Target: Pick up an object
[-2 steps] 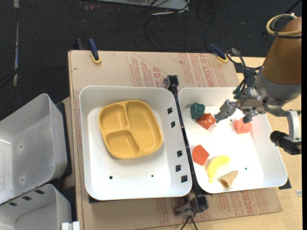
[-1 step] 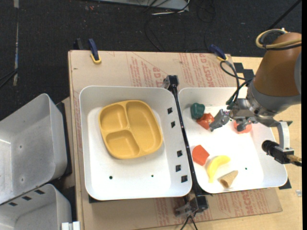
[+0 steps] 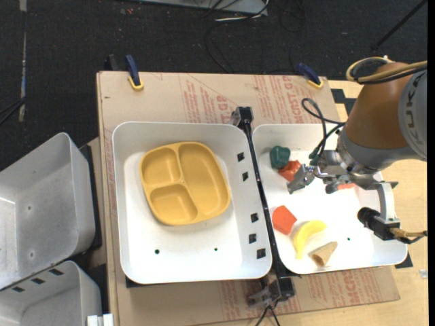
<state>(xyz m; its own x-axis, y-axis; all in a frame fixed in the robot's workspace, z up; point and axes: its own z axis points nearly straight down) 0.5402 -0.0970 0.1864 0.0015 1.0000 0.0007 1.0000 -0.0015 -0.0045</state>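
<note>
While the arm (image 3: 387, 114) hangs over the right bin (image 3: 340, 260), the end effector (image 3: 319, 178) sits low near that bin's middle, and whether it is spread or closed cannot be told from this angle; nothing can be seen gripped in it. Several candidates lie in the right bin: a green piece (image 3: 279, 156) at about 10 o'clock from the bin's centre, a red-orange piece (image 3: 291, 169) touching it just below, an orange-red block (image 3: 284, 219) at about 7 o'clock, a yellow banana (image 3: 307, 236) just beside that block, and a tan cone (image 3: 325, 252) at 6 o'clock near the front wall. The left bin (image 3: 136, 263) carries a yellow divided plate (image 3: 184, 182).

My reading is that the approach step is in hand, with no object yet lifted. The red-orange piece lies nearest, at 9 o'clock from the end effector, so the next move would call for a short shift that way, a descent to straddle the piece without nudging the green one, and then a firm closing before any lift.
</note>
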